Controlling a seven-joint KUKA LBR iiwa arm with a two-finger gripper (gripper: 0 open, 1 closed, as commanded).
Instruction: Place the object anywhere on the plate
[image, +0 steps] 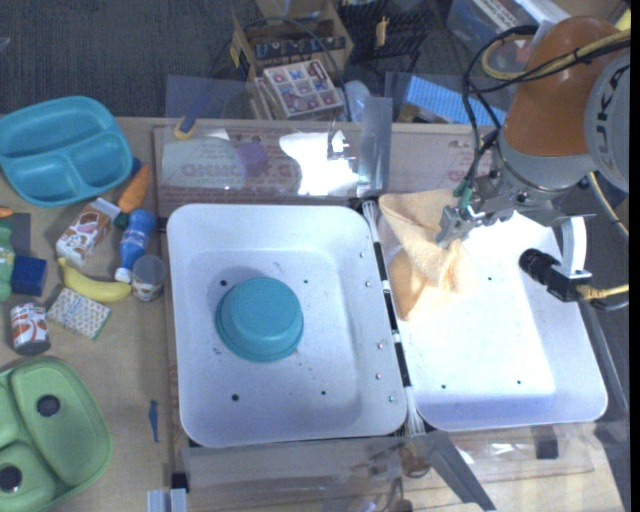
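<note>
The hand is too small and glare-washed to tell how its fingers stand. At eight o'clock, the green tray is cut off by the left and bottom edges. The arm runs out at two o'clock.

**My arm, as the camera shows it**

I see the arm with a grey casing, a broad orange band, black cables looping beside it, and dark lettering on the grey shell; small metallic gripper below.
</note>
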